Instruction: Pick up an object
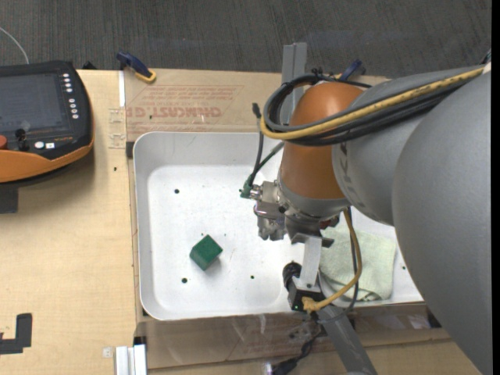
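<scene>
A small green cube (206,252) lies on the floor of the left white bin (156,209), in its lower middle. My gripper (271,226) hangs over the right part of that bin, under the orange wrist band, a short way right of the cube and slightly above it in the view. The wrist and cables hide most of the gripper.
A pale yellow-green cloth (369,264) lies in the right bin, partly under the arm. A teach pendant (39,123) rests on the bench at far left. Cardboard (180,104) and a blue clamp (137,66) sit behind the bins. Small dark specks dot the left bin's floor.
</scene>
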You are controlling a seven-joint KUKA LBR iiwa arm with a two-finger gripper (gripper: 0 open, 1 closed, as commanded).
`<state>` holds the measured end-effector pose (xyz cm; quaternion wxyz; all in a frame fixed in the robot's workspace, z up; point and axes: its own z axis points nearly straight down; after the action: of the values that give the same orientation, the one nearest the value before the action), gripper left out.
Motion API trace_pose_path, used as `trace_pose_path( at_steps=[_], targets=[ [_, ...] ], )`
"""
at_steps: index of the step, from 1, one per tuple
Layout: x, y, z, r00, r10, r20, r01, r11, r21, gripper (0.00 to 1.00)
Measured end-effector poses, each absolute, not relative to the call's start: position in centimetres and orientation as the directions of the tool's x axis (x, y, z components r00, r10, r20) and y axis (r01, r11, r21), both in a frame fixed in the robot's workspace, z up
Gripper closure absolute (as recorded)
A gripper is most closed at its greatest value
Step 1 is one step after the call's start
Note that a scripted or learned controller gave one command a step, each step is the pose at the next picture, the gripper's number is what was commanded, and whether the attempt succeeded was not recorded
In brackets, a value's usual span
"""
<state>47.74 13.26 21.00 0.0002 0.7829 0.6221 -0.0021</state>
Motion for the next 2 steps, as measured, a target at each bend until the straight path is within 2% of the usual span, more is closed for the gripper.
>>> trace_pose_path(
  at_steps=[1,2],
  targets=[
    [47.7,13.3,21.0,0.226,0.974,-0.004,0.974,-0.226,-0.002,0.0],
    [47.6,12.6,15.5,0.064,0.998,-0.003,0.998,-0.064,-0.006,0.0]
  ],
)
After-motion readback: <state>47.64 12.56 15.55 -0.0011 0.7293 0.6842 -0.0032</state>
